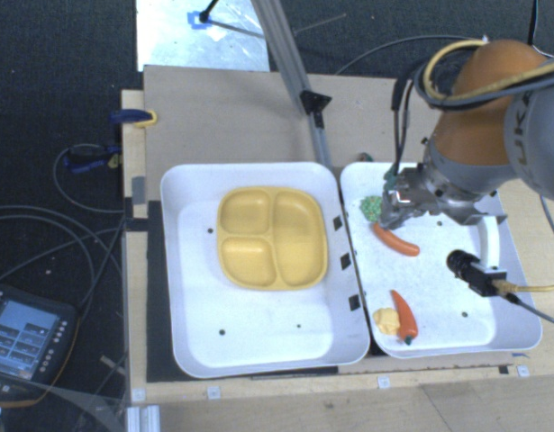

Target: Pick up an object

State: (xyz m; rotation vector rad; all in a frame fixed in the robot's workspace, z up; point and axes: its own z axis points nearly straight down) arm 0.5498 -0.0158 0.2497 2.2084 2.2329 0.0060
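The right bin [520,331] holds a green broccoli-like piece [372,208] near its far left corner. Just in front of that lies an orange-red sausage [395,240]. An orange carrot [404,315] and a small yellow piece [385,319] lie close together at the bin's front left. My gripper [398,202] reaches in from the right, low over the bin. It sits right beside the green piece and just behind the sausage. Nothing shows as held.
A yellow divided plate [271,238] rests in the left bin [258,345]. A grey pole [286,52] slants across the back of the bench. Cables and a handheld pendant [20,336] lie on the floor at left.
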